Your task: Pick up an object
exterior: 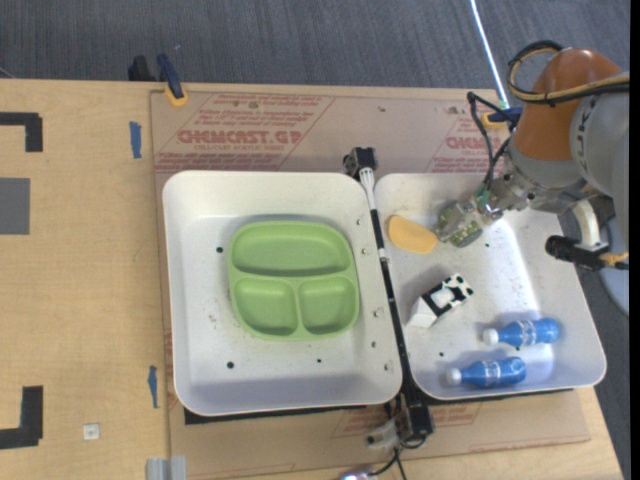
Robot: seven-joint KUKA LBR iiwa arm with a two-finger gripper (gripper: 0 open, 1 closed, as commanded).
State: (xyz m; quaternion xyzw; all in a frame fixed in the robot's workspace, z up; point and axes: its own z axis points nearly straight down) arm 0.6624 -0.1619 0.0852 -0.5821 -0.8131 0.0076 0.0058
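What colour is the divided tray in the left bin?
Light green; the divided tray shows plainly in the camera view, lying in the left bin.

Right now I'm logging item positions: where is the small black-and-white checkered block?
The small black-and-white checkered block lies mid right white bin, below the yellow-orange piece and above two blue bottles.

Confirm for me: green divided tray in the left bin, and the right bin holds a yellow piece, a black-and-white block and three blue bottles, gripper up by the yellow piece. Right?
Not quite: the camera view shows two blue bottles in the right bin, not three. The rest stands: green divided tray in the left bin, yellow piece, black-and-white block, gripper by the yellow piece.
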